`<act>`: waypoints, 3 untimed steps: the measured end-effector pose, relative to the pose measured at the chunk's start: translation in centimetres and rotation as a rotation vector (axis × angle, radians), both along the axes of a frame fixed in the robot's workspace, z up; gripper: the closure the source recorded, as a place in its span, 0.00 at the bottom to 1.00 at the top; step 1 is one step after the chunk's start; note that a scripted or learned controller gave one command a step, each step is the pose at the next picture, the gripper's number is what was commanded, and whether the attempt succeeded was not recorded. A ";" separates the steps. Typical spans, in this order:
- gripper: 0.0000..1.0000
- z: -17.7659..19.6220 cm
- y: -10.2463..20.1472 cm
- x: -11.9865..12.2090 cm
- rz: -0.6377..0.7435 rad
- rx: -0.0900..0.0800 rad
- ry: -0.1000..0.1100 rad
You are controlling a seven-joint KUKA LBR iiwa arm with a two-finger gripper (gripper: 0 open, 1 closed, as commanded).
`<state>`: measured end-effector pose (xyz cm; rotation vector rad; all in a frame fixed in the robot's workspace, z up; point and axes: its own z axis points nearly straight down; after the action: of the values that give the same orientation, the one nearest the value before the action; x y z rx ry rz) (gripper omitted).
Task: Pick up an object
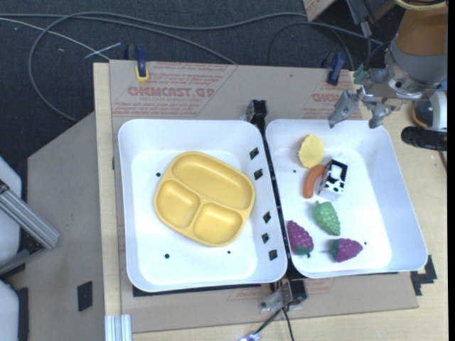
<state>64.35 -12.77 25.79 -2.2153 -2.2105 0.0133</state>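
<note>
While nothing had yet been taken up, the likeliest things to pick lay in the right bin (398,190), and the nearest of them were two purple grape bunches, one (300,237) by the bin's left wall and one (346,249) further right, with a green knobbly piece (328,217) just beyond them. Farther back an orange sausage (313,180) lay touching a small black-and-white block (334,178), and a yellow lump (311,150) sat just beyond the sausage's far end. The sausage's long axis ran from near-left to far-right, tilted only a little off the near-far line. Judging by looks, these were light, stiff plastic toy foods, smooth and perhaps slippery; the sausage would best be pinched across its narrow middle, though the block crowding its right side could get in the way, so a lone grape bunch seemed easier. The left bin (135,190) held a yellow divided tray (205,199), well apart from the toys. Farthest back, the gripper (357,112) hung over the right bin's far rim, its fingers (340,112) spread apart and grasping nothing.
</note>
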 end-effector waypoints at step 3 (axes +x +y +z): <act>0.00 -10.0 0.9 0.7 0.003 -0.001 -0.010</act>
<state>65.06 -11.92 15.79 -2.2170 -2.2196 0.0038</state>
